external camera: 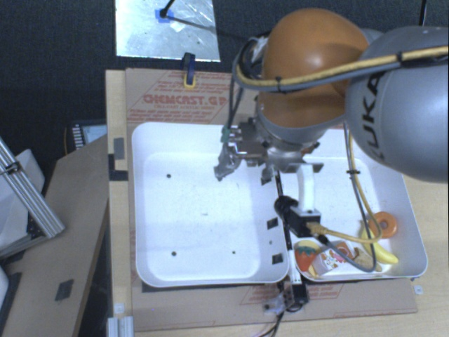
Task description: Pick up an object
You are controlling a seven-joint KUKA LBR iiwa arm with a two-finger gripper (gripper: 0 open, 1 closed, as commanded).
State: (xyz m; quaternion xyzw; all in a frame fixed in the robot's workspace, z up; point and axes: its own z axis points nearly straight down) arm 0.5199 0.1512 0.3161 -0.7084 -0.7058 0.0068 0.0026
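The banana (pixel 384 254) lay in the near corner of the right bin (pixel 393 195), probably light, soft and best pinched across its middle; an orange disc (pixel 385 225) and a small packet (pixel 330 260) crowded it; the claw (pixel 226 161) hung over the left bin (pixel 189 216), well apart, its state impossible to tell.

Left bin (pixel 182 230): floor open across its near and left parts. Right bin (pixel 333 195): near corner crowded by banana (pixel 379 253), orange ring (pixel 384 225), packet (pixel 328 260) and orange-red item (pixel 306 258), lying close together. Arm (pixel 316 76) overhangs the far part of both bins.
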